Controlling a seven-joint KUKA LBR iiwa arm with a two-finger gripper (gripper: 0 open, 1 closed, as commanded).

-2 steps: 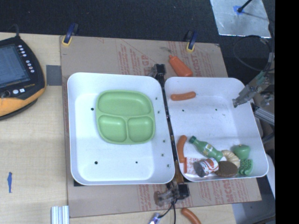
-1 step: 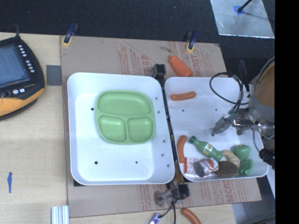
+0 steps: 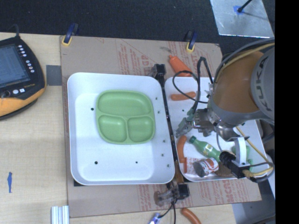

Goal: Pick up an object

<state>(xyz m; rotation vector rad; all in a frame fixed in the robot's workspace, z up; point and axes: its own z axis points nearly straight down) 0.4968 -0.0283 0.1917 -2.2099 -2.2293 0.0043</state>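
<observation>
My gripper (image 3: 188, 123) hangs low over the right bin (image 3: 174, 107), near the bin's left wall and about halfway along it. Just below it lie an orange carrot-like piece (image 3: 180, 145) and a green bottle (image 3: 204, 147) on its side. A small can with a red and white label (image 3: 204, 167) rests at the bin's near edge. Another thin orange piece (image 3: 183, 96) lies at the bin's far end. The arm's wrist hides much of the bin's right half. I see nothing held in the gripper.
The left bin (image 3: 79, 125) holds a green divided plate (image 3: 125, 116). An orange carrot (image 3: 180, 65) lies outside, behind the right bin, and another orange item (image 3: 191, 214) lies near the front edge. A teach pendant (image 3: 18, 78) sits at far left.
</observation>
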